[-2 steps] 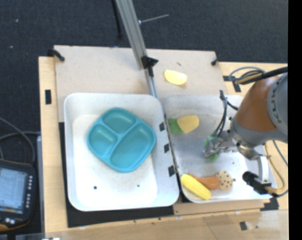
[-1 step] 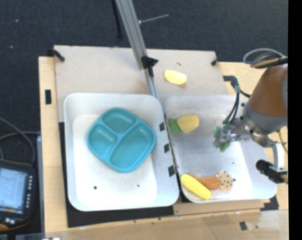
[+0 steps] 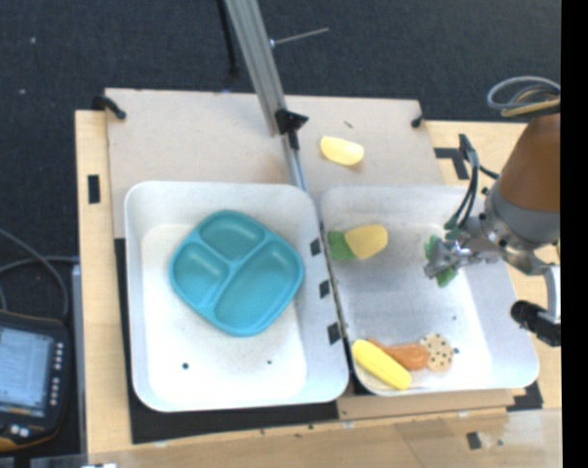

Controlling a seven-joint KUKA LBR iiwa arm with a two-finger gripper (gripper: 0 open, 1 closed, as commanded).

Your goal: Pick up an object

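Observation:
My gripper (image 3: pixel 443 261) reaches in from the right over the right bin (image 3: pixel 489 359), near its right-hand middle. A small green object (image 3: pixel 436 252) sits between its fingers, with green showing on both sides of the metal tips. Loose in that bin lie a yellow piece with a green end (image 3: pixel 362 242) at the upper left, and a yellow banana-like piece (image 3: pixel 381 365), an orange carrot-like piece (image 3: pixel 407 356) and a round speckled cookie (image 3: pixel 436 352) along the front edge.
The left bin (image 3: pixel 157 369) holds a blue divided plate (image 3: pixel 237 271). A yellow lump (image 3: pixel 341 151) lies on the bench behind the bins. A slanted metal rail (image 3: pixel 259 57) rises at the back, ending near the bins' shared wall.

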